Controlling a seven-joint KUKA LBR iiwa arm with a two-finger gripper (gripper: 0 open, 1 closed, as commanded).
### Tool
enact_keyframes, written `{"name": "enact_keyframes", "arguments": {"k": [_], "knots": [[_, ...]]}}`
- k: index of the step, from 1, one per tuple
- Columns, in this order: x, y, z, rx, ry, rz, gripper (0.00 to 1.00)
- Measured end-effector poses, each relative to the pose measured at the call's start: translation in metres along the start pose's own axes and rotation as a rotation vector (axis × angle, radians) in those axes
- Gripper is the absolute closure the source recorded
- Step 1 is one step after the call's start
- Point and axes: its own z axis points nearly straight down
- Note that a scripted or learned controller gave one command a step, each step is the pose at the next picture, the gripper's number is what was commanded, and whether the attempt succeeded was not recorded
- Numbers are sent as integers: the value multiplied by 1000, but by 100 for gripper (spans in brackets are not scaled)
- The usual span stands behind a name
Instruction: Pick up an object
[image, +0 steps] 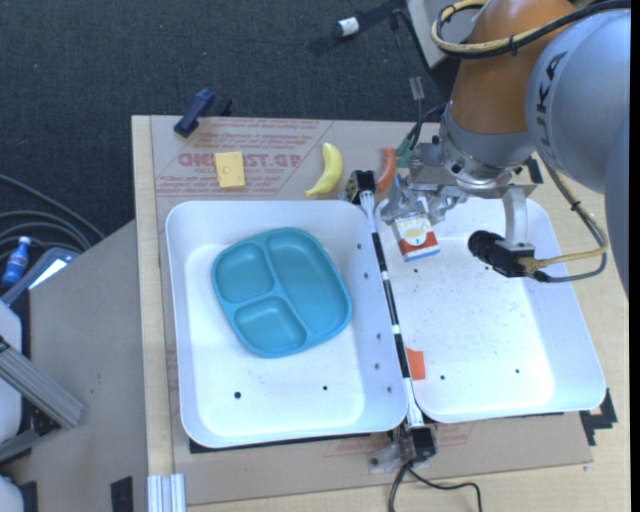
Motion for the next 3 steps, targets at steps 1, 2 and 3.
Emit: {"name": "enact_keyframes", "arguments": {"k": [1,2,3], "knots": [[17,-88,-1,2,-1,2,100],[31,-80,-14,-3,-1,1,100],[56,-85,-13,1,-1,1,100]]}}
